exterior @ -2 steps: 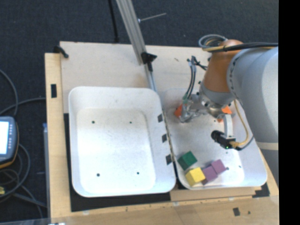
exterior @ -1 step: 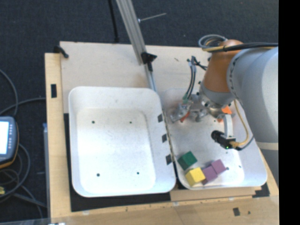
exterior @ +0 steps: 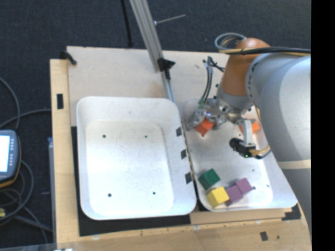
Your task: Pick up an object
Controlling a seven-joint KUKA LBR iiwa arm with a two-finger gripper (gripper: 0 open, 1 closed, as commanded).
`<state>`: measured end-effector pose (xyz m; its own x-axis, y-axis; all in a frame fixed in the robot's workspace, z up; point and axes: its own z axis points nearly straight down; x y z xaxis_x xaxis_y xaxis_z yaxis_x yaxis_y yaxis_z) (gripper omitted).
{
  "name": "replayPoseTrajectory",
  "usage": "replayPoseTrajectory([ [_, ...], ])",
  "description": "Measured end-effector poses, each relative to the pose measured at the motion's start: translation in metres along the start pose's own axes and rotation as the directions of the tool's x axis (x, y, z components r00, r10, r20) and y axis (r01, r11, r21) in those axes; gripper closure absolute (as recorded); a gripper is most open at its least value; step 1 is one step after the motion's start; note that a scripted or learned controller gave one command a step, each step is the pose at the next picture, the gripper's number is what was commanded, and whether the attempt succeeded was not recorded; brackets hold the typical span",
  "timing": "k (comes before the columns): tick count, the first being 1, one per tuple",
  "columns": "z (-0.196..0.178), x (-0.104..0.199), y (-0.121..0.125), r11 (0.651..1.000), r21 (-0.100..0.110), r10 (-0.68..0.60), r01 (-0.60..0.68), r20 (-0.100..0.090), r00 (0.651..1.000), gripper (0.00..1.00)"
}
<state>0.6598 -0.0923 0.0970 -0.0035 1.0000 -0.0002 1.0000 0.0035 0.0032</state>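
The arm (exterior: pixel 272 98) reached in from the right over the right-hand bin (exterior: pixel 261 192), its orange band (exterior: pixel 238 72) above the wrist. The gripper (exterior: pixel 205 120) sat low near the far left corner of that bin, close to the bin's left wall. An orange block (exterior: pixel 204 127) showed at the fingertips, apparently between them; the fingers appeared closed on it, though the wrist body hid much of the contact. Whether the block was lifted clear of the bin floor could not be told.

A second orange piece (exterior: pixel 255 126) showed further right, partly hidden by the arm, beside a black fitting (exterior: pixel 242 147) with a small green light.

Near the front edge of the right-hand bin: a green block (exterior: pixel 209 178), a yellow block (exterior: pixel 218 196) just in front of it, and two purple blocks (exterior: pixel 238 189) touching each other, immediately right of the yellow one. The yellow and the nearer purple block appeared to touch.

The left-hand bin (exterior: pixel 131 156) lay beside it, the two rims adjoining at the middle of the bench (exterior: pixel 104 72). A slanted aluminium post (exterior: pixel 149 30) rose from the far edge of the bench.
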Motion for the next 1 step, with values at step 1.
replayPoseTrajectory([
  [1, -0.0117, -0.0021, -0.0005, 1.000, 0.001, -0.004, 0.004, 0.003, 1.000, 1.00],
])
